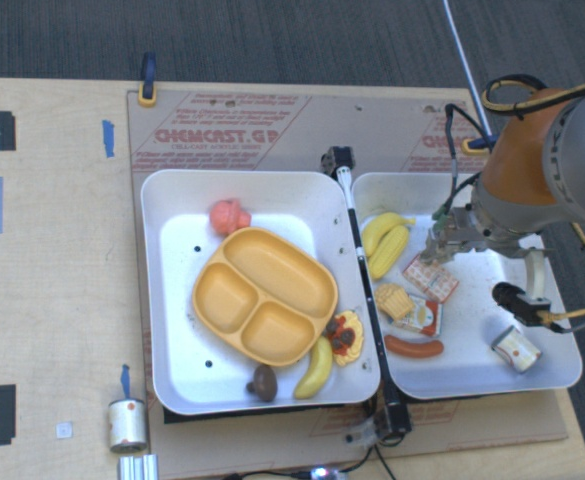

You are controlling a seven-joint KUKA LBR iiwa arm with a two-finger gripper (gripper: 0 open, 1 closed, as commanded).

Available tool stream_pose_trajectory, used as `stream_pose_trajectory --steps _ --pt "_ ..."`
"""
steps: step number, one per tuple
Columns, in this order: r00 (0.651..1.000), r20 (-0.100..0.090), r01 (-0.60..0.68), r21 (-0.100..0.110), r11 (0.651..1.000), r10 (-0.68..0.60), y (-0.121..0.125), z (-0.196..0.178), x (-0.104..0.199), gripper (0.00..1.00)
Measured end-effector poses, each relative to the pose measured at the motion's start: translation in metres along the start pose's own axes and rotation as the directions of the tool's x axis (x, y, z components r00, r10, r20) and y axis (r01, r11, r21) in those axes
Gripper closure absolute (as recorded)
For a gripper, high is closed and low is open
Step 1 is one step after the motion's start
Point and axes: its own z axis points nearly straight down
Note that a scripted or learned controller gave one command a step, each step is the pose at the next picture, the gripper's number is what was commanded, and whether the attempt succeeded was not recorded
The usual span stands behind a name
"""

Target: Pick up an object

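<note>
A robot lab: bench with tape marks, clamped bins, cables.

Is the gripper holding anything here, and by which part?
Cannot be told: the gripper is low over the red-and-white packet in the right bin, but no grasp is visible.

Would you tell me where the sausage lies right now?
The sausage lies in the right bin, near its front wall, just below the waffle.

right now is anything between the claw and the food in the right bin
Nothing visible. The claw hangs low over the right bin, right above a flat red and white packet, with the corn cob beside it to the left.
</note>
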Motion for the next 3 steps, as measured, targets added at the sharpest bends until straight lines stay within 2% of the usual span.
stream_pose_trajectory --steps 1,2,3 --pt "1.000 0.003 -0.004 0.013 1.000 0.004 -0.028 -0.082 -0.092 1.00" --pt "1.000 0.001 -0.003 0.015 1.000 0.003 -0.028 -0.081 -0.091 0.00" --pt "1.000 -0.009 0.002 0.013 1.000 -0.002 0.042 0.007 -0.092 0.00"
